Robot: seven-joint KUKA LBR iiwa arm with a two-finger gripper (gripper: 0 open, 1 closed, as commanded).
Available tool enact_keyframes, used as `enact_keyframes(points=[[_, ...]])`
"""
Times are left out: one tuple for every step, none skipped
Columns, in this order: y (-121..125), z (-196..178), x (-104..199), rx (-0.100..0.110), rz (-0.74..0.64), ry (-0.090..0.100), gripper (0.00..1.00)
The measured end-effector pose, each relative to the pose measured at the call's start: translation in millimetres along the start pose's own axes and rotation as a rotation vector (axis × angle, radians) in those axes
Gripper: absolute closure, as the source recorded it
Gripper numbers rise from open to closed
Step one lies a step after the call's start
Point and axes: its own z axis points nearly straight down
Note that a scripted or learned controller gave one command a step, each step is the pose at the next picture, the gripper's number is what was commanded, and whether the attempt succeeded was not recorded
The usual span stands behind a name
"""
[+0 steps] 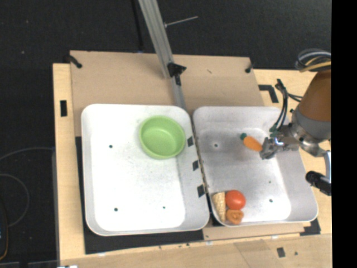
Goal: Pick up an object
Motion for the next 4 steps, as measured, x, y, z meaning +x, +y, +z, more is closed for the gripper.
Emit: enact_keyframes(points=[[-0.9, -59.5, 7.2, -0.007, -0.009, -0.001, 1.00], [0.8, -112.6, 6.0, -0.007, -0.009, -0.001, 1.00], [3.5, -116.3, 54.2, -0.001, -0.012, 0.002, 1.00], [6.5, -110.1, 95.0, 0.001, -0.011, 0.001, 1.00]])
